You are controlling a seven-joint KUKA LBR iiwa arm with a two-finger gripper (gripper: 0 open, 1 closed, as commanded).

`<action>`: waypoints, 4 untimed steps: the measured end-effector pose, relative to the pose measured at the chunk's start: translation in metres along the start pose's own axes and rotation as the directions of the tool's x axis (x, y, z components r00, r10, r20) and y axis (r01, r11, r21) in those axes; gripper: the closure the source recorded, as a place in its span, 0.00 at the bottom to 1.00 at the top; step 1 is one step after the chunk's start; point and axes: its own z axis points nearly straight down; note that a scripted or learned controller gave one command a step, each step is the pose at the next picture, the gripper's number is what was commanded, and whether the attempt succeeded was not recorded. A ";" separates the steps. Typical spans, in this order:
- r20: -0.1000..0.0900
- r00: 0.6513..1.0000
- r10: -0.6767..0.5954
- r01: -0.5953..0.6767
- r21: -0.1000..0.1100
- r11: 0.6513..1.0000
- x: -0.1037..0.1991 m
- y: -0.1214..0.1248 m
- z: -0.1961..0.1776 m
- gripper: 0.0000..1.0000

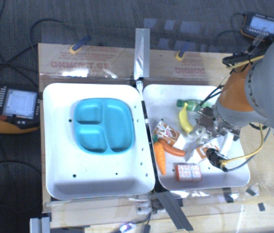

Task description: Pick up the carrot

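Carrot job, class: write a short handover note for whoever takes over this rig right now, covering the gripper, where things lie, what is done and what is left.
Gripper: low over the middle of the right bin, nothing seen between its fingers; whether open or shut cannot be told.
Carrot: lying at the right bin's left wall, pointing toward the near edge, apart from the gripper.
Nearby: an orange sausage beside the carrot, a banana, a small red box.
Left bin: holds a blue tray.
Done: nothing lifted yet.
Left: move to the carrot, grasp it, lift it.
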 end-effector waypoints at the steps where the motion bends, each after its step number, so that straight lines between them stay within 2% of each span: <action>1: 0.000 0.994 -0.105 0.105 -0.003 0.994 -0.019 -0.061 0.018 1.00; 2: 0.002 0.928 -0.372 0.372 -0.005 0.928 -0.003 -0.070 -0.021 1.00; 3: 0.003 0.849 -0.529 0.529 -0.005 0.849 0.061 -0.101 -0.064 1.00; 4: 0.005 0.754 -0.657 0.657 -0.005 0.754 0.037 -0.091 -0.064 1.00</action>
